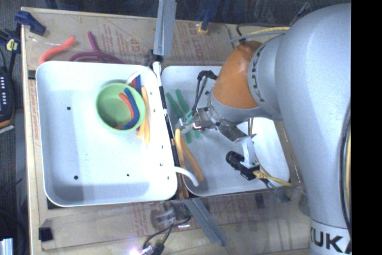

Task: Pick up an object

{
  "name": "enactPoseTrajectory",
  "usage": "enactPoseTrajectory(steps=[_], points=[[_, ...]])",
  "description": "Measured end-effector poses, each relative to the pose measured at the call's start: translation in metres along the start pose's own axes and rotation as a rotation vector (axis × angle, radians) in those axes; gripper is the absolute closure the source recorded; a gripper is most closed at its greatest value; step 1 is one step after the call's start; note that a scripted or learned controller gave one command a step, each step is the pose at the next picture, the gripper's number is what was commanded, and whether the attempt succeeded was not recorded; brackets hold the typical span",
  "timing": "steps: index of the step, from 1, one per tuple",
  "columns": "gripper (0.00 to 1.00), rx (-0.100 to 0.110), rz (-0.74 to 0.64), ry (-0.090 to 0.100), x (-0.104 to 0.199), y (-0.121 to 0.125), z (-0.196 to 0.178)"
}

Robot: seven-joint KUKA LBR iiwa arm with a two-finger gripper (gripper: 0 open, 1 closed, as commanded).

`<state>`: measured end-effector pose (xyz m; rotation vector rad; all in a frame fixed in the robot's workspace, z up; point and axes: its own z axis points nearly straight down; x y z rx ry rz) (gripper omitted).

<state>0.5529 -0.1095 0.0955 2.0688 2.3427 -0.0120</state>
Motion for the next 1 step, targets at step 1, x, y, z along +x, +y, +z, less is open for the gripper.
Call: enactPoseTrajectory(steps=[1], points=[[1.0, 0.003, -0.006, 0.006, 0.0026, 0.0009, -0.0099]])
